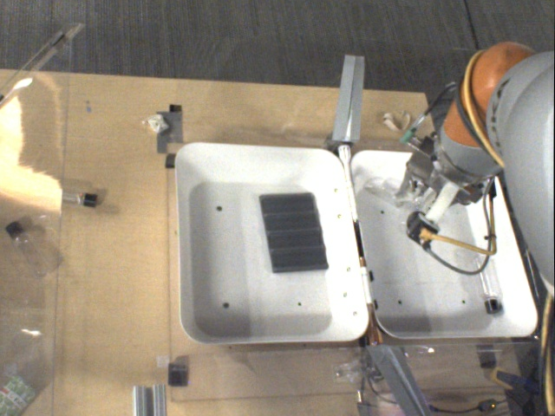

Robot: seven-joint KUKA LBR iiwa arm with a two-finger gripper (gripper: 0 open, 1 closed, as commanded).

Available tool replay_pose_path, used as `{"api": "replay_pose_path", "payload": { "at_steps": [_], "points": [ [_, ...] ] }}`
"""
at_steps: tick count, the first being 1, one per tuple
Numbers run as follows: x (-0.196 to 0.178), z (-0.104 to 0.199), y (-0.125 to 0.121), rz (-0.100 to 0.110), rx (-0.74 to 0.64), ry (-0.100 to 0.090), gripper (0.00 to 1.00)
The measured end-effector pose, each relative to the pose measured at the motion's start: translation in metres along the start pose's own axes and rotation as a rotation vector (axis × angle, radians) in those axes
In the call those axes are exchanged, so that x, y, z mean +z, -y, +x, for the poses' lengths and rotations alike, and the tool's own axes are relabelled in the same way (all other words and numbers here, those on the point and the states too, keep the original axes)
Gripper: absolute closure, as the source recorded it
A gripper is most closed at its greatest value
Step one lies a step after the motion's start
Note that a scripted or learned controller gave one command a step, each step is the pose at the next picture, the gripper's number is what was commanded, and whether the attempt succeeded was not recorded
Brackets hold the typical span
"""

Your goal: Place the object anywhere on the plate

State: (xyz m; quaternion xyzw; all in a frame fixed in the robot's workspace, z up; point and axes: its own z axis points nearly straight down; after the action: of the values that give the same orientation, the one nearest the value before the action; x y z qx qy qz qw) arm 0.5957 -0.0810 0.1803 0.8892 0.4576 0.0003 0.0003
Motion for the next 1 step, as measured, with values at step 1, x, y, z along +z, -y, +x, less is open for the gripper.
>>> {"api": "replay_pose_path", "payload": {
  "at_steps": [1],
  "points": [
    [-0.0379, 0.1180, -0.0059, -0.001, 0.042, -0.001, 1.00]
  ]
}}
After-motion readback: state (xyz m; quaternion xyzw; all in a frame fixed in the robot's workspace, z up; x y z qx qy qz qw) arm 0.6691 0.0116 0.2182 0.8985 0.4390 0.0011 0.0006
